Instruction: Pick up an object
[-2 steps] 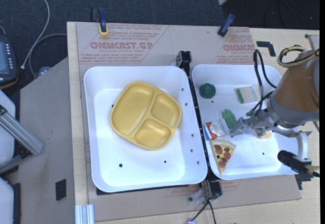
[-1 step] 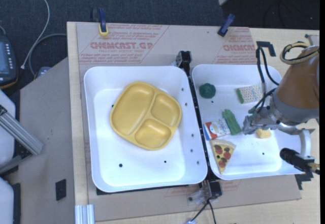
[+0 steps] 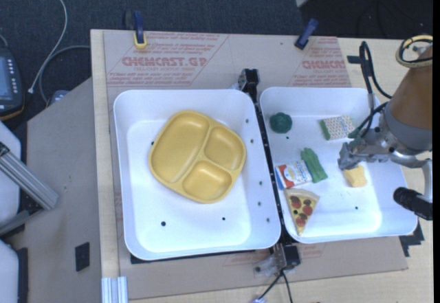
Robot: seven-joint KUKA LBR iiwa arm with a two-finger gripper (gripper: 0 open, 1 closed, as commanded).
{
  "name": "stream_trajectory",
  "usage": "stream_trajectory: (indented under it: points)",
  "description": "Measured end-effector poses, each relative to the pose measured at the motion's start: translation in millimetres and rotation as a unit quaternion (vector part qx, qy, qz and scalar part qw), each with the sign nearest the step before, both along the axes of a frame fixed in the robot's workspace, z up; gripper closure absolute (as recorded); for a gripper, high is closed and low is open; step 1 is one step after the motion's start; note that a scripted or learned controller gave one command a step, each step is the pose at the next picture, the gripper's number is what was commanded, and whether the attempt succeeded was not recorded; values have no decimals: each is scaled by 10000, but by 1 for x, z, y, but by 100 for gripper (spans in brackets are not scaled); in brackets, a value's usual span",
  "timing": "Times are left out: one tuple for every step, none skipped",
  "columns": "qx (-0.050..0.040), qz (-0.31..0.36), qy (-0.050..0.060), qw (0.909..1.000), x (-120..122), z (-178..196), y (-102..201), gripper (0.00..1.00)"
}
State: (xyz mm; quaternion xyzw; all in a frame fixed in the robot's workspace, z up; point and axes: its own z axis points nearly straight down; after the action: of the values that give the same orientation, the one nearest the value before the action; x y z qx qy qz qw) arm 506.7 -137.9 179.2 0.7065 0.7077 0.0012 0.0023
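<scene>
My gripper (image 3: 352,159) hangs low over the right bin (image 3: 330,226), just above a small yellow cheese wedge (image 3: 356,177). Its dark fingers point down toward that wedge. To the left in the same bin lie a green pickle-shaped piece (image 3: 313,164), a red and white packet (image 3: 294,174) and a pizza slice toy (image 3: 302,209). A dark green round object (image 3: 280,122) sits near the bin's back left. A green and white patterned block (image 3: 337,127) lies at the back, close to the arm.
The left bin (image 3: 137,219) holds a yellow divided plate (image 3: 198,156) at its middle. A black divider strip (image 3: 265,157) runs between the bins. The arm's orange and grey body (image 3: 412,106) overhangs the right bin's right side.
</scene>
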Motion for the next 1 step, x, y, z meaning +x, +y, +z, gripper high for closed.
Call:
stream_trajectory:
  points:
    - [0,-3,8,10000,1,23,0,100]
